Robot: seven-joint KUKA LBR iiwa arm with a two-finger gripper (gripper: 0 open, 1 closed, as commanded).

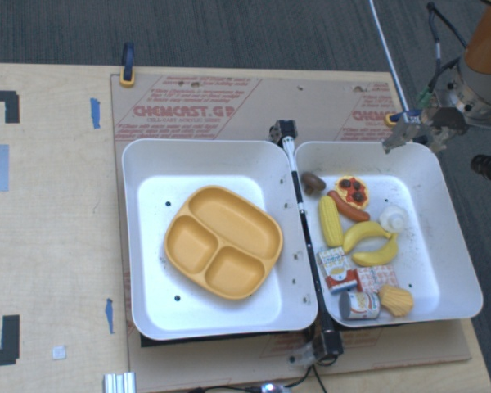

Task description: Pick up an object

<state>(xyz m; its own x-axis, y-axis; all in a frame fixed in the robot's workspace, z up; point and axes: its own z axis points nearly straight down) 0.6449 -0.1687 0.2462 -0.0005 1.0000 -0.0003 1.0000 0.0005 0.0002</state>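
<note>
- The claw [409, 131] sits at the upper right of the frame, just over the far rim of the right bin [457, 244]; whether it is open or closed cannot be told at this size, and nothing is seen in its grip.
- The arm [483, 56] enters from the right edge, its orange band at the top right corner.
- The things to pick lie in the right bin, all below and to the left of the claw and apart from it.
- Nearest the claw is a small pizza slice [352, 190]; a red sausage [348, 205] lies just below it and a brown lump [313, 183] to its left, near the divider.
- A corn cob [331, 221] stands lengthwise at the bin's left side; a banana [370, 242] curves beside it, and a white round piece [393, 218] lies just above the banana's right end.
- Towards the near edge lie small printed packets [335, 268], a can [360, 304] and a yellow-orange piece [396, 300], crowded together.
- The left bin [143, 219] holds a yellow divided plate [222, 242] with three compartments, lying flat and turned at a slant.
- Both bins rest on a board with red lettering [188, 105], which lies on a pale wooden table [49, 236] marked with black and blue tape.
- Dark grey carpet [229, 15] fills the top of the frame.
</note>
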